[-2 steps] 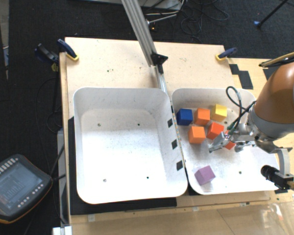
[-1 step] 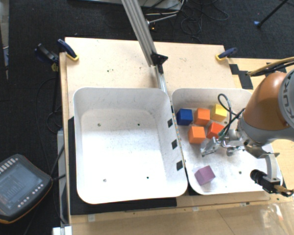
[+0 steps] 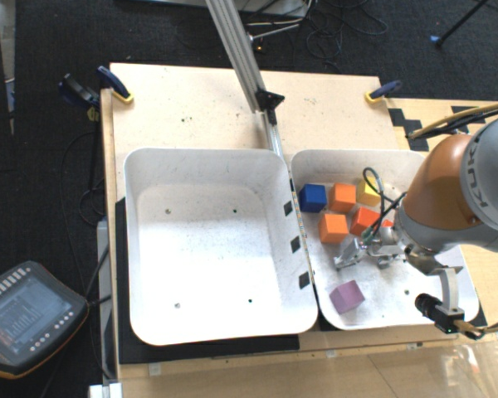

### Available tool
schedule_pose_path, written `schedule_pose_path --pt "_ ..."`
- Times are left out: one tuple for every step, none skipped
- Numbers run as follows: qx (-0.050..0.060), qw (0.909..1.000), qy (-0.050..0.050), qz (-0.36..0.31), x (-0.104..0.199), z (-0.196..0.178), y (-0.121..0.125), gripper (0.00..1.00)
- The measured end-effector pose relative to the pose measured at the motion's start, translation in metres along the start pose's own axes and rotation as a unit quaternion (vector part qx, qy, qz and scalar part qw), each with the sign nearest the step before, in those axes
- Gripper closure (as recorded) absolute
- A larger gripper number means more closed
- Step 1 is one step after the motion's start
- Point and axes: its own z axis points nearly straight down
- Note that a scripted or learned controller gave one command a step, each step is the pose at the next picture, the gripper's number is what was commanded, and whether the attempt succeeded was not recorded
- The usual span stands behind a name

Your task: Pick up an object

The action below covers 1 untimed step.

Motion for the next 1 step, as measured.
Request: schedule_pose_path --pt "-0.002 1.0000 0.000 0.000 -0.0001 -0.0117 0.0011 1.00"
